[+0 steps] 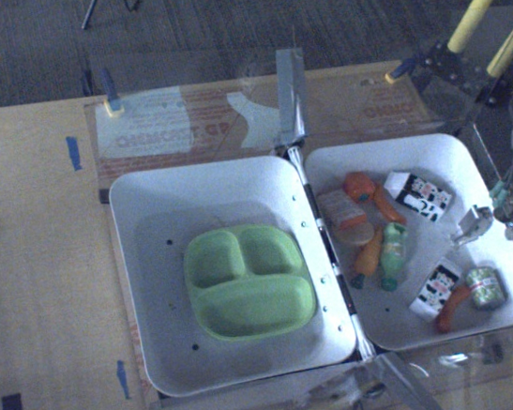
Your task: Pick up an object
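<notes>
Objects in right bin: a loose cluster is seen on the floor of the right bin (477, 159). A green bottle (393, 256) lies near the middle, with an orange carrot-shaped piece (370, 252) touching its left side.
Further items: a pale wrapped packet (345, 215) lies by the bin's left wall; an orange-red piece (362, 184) sits above it. Two black-and-white cartons are present, the upper carton (420, 194) toward the back and the lower carton (436, 286) toward the front. A small green-labelled can (484, 288) rests in the front right corner, and a red stick-like piece (449, 311) lies just beside it.
Gripper: the gripper (475, 222) is seen over the right side of the right bin (metallic, small in view). No object is seen between its fingers. Finger spread: cannot be told.
Position relative to gripper: the green bottle lies well to its left; the can lies nearer, toward the front.
Left bin: a green divided tray (248, 281) is held by the left bin (143, 206).
</notes>
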You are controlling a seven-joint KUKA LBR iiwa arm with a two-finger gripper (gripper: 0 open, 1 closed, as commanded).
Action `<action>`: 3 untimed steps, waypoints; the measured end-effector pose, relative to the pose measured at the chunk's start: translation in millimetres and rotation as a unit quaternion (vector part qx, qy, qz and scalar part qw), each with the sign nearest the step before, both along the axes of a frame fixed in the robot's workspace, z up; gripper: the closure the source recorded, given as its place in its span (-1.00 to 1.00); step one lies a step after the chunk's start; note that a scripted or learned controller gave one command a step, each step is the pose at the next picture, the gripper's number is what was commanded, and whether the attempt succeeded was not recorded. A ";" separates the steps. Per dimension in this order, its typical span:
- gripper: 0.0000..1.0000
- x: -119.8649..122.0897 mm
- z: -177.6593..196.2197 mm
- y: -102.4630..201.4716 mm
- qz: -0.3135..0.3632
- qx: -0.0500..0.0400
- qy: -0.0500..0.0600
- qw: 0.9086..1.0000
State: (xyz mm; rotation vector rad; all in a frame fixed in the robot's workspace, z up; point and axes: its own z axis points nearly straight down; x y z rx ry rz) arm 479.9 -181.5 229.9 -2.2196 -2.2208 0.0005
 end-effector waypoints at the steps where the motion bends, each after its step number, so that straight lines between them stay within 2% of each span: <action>1: -1.00 1.7 -143.3 25.3 -0.104 0.000 -0.004 0.995; 2: 1.00 1.9 -133.4 23.7 -0.106 -0.001 -0.005 0.994; 3: 1.00 0.0 3.1 95.4 -0.123 0.000 0.000 0.992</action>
